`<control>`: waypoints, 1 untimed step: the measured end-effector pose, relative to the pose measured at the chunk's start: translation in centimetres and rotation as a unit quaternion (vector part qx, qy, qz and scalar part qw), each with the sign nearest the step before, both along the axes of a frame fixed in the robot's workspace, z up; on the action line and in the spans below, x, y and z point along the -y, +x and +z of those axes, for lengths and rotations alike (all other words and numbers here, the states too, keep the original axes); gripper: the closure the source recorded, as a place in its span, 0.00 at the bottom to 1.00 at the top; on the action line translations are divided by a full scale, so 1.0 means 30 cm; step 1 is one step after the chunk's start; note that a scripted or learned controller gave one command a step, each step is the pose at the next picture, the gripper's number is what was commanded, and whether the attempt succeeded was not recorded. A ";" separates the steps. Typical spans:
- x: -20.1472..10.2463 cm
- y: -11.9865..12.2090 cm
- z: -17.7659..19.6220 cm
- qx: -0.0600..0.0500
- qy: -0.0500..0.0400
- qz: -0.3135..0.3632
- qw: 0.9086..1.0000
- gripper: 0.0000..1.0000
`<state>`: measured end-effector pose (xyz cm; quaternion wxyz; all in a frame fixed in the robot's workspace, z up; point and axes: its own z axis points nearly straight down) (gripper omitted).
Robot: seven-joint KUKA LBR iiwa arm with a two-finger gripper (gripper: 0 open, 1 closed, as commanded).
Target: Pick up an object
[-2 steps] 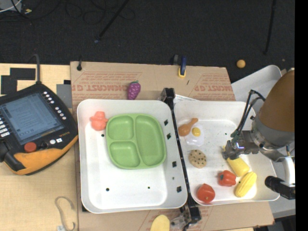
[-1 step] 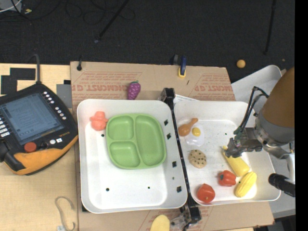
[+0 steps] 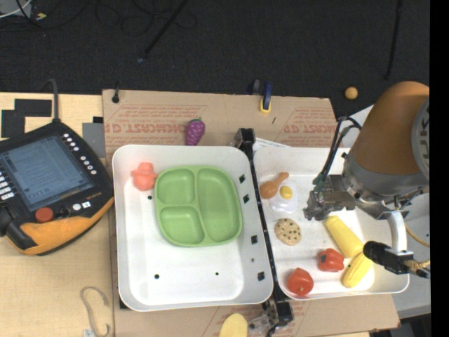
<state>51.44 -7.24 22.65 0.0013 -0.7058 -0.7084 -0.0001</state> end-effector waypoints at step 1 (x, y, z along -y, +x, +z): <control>-0.084 -0.043 0.008 -0.001 0.000 -0.001 1.000 1.00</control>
